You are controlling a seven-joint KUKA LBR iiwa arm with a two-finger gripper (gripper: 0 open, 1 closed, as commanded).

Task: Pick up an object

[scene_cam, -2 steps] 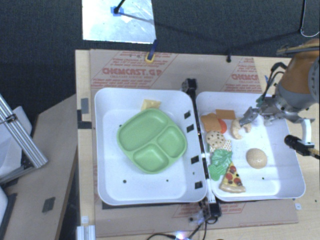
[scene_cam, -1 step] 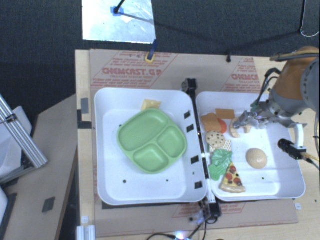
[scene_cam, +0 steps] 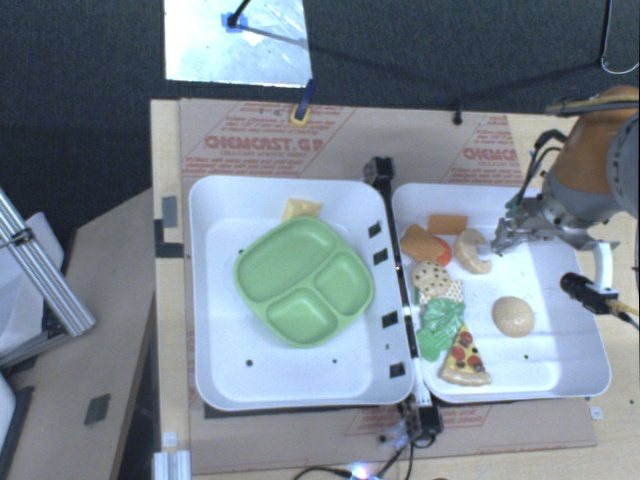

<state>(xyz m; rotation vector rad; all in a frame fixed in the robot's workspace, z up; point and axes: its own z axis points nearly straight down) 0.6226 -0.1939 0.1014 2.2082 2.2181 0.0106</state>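
In the right bin (scene_cam: 585, 368), the gripper (scene_cam: 497, 240), whose grip state I cannot tell, hovers at the right edge of a pale round food piece (scene_cam: 472, 250), which lies just left of it.

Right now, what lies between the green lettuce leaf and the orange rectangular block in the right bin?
The camera view shows a speckled round cookie and an orange wedge.

A shiny silver sheet (scene_cam: 237, 26) lies at the top left. A metal frame (scene_cam: 38, 278) sits at the left edge. Brown cardboard (scene_cam: 262, 140) lies under both bins.
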